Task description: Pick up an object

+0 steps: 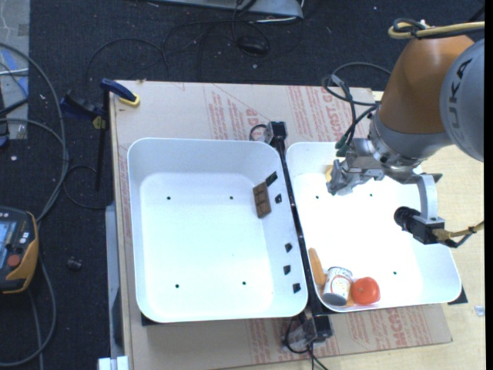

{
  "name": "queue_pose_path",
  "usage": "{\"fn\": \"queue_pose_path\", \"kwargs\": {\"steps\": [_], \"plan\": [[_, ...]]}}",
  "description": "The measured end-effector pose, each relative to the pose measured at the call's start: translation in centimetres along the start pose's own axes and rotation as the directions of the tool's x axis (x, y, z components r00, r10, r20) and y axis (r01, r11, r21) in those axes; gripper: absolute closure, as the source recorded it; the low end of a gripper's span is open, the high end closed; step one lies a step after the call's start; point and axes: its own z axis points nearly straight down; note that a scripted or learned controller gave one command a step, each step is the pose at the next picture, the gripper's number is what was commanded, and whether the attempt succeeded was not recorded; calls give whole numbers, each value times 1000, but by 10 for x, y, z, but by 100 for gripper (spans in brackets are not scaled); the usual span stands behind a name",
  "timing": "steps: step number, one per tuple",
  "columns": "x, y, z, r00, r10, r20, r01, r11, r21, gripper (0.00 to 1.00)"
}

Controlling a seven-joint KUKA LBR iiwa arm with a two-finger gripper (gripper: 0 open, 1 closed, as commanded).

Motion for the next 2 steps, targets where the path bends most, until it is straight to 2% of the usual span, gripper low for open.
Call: {"fn": "queue_pose_path", "kwargs": {"steps": [2], "plan": [[83, 32, 3, 1000, 2, 1, -2, 1000, 0, 100]]}}
